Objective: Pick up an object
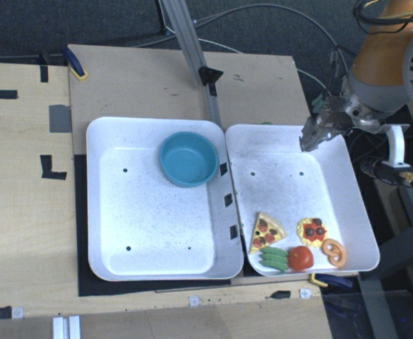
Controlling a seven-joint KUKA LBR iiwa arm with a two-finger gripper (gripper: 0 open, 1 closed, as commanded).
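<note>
Two shallow white bins sit side by side on a tan bench, with dark floor beyond. A blue bowl (188, 159) rests near the top of the left bin (114, 210). Toy food is clustered in the lower corner of the right bin (298, 189): a pizza slice (266, 231), a green pea pod (274, 259) touching a red tomato (300, 258), a small round tart (311, 229) and a pretzel (333, 251). The gripper (310, 141) hangs over the upper right edge of that bin, well apart from the food, with nothing seen in it; whether it is open cannot be told. A metal pole (185, 34) slants across the bench.
</note>
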